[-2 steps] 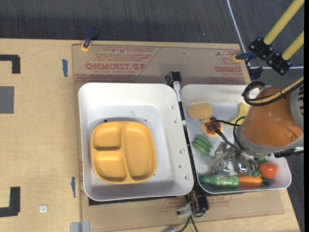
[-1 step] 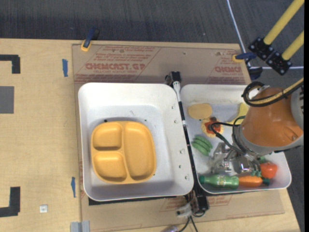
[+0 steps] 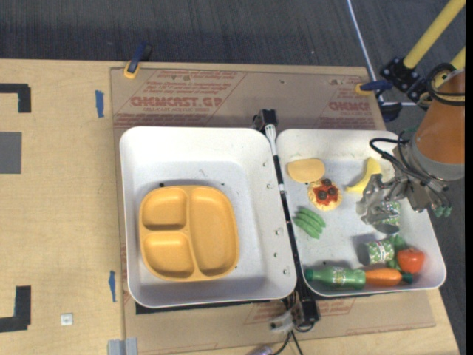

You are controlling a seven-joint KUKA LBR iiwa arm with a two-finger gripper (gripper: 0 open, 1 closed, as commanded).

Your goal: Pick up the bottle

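Observation:
The bottle point(image 3: 336, 276) is green with a yellow and red label. It lies on its side along the front wall of the right bin point(image 3: 347, 143), with its neck pointing left. My gripper point(image 3: 380, 207) hangs over the right part of that bin, up and to the right of the bottle and well apart from it. The fingers are spread open, and I see nothing between them.
An orange carrot point(image 3: 383, 277) touches the bottle's right end, with a red tomato point(image 3: 412, 261) and a green can point(image 3: 380, 251) close by. A pea pod point(image 3: 310, 222), small tart point(image 3: 325, 194), banana point(image 3: 367, 174) and yellow bun point(image 3: 305, 170) lie farther back. The left bin point(image 3: 148, 146) holds an orange divided plate point(image 3: 189, 231).

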